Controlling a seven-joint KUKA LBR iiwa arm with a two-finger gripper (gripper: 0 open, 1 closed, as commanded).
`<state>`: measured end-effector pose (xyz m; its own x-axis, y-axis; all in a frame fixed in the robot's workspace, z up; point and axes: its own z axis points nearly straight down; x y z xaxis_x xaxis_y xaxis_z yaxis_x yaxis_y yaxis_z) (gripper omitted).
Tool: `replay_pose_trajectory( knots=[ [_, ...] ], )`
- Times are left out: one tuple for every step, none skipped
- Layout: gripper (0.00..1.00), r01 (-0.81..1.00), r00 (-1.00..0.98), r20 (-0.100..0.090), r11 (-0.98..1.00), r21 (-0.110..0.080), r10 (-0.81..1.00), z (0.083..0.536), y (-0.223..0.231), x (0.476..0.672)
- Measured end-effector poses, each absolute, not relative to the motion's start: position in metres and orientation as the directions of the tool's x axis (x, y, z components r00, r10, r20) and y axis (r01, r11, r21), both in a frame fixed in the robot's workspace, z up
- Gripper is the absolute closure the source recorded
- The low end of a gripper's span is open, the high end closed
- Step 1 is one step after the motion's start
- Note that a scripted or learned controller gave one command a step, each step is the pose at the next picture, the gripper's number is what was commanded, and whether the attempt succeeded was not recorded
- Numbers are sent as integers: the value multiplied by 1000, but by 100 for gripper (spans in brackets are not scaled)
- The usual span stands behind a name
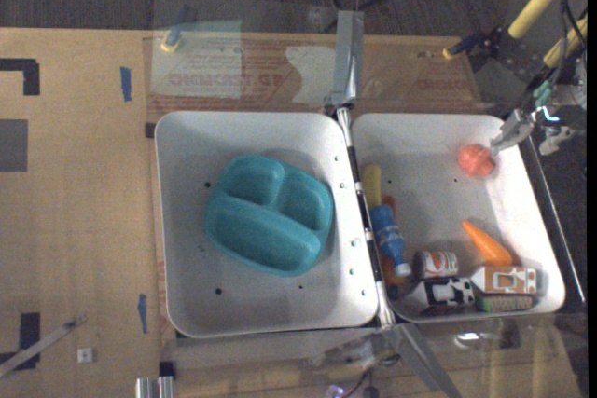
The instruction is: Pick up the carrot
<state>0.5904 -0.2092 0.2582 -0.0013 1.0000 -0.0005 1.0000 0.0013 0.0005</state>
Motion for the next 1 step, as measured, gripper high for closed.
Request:
replay_pose_trajectory(
  knots=[
    [0, 997, 78, 3, -78, -2, 997, 133, -223, 537]
  ],
)
